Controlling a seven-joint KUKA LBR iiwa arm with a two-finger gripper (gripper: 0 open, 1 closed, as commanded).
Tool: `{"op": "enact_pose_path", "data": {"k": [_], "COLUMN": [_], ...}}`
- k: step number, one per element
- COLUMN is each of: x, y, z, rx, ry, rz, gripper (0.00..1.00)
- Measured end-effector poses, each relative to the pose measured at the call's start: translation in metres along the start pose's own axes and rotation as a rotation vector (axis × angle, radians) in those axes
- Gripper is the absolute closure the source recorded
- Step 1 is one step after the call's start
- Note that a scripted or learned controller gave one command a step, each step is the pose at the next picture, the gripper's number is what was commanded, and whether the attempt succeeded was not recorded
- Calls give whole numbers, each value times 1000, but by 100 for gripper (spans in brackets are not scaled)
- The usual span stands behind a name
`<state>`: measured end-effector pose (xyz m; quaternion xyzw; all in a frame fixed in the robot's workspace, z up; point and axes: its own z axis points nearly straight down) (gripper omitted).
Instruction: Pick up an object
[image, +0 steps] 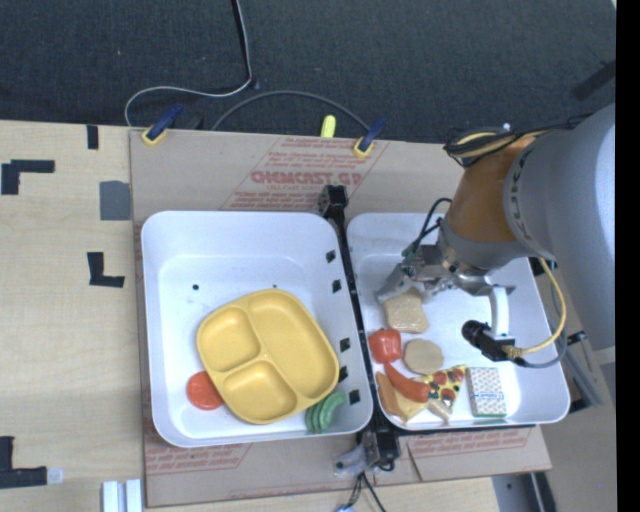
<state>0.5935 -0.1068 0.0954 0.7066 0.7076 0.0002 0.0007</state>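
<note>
Gripper low over the right bin's food pile

Camera view: gripper sits in the right bin, just above the tan bread slice at that bin's left side; whether its fingers are parted or closed cannot be told. Below the slice lie a red tomato piece, a round cookie, a pizza slice and a checked packet. Left bin holds a yellow divided plate, an orange ball and a green piece

Your gripper is hovering low in the right bin, touching the tan bread slice beside the toy foods.
</note>
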Motion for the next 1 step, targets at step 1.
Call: {"op": "enact_pose_path", "data": {"k": [1], "x": [73], "y": [-68], "z": [-110], "rx": [-3], "ry": [5], "rz": [-6], "gripper": [100]}}
